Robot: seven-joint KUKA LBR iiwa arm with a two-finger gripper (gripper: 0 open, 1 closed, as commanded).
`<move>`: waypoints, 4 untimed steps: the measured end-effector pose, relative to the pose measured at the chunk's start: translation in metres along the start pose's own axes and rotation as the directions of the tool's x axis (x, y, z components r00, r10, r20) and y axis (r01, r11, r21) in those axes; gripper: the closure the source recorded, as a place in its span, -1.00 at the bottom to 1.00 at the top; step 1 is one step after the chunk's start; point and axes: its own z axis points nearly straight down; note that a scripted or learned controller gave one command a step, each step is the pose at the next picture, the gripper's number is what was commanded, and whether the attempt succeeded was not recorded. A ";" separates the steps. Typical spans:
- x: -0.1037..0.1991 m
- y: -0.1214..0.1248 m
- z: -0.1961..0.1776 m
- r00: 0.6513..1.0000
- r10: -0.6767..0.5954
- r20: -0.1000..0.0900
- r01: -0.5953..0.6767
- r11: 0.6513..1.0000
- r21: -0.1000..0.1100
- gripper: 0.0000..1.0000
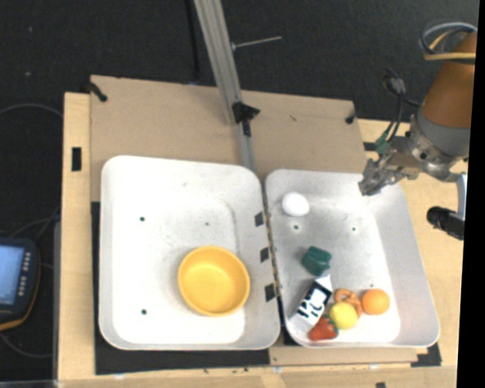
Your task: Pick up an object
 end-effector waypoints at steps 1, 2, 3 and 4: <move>0.046 -0.013 -0.007 1.000 -0.001 -0.001 0.001 1.000 -0.002 1.00; 0.101 -0.030 -0.003 1.000 -0.001 -0.001 0.001 1.000 0.000 1.00; 0.158 -0.046 -0.002 1.000 -0.002 -0.002 0.002 1.000 0.000 1.00; 0.214 -0.047 -0.010 1.000 -0.003 -0.002 0.003 1.000 -0.003 1.00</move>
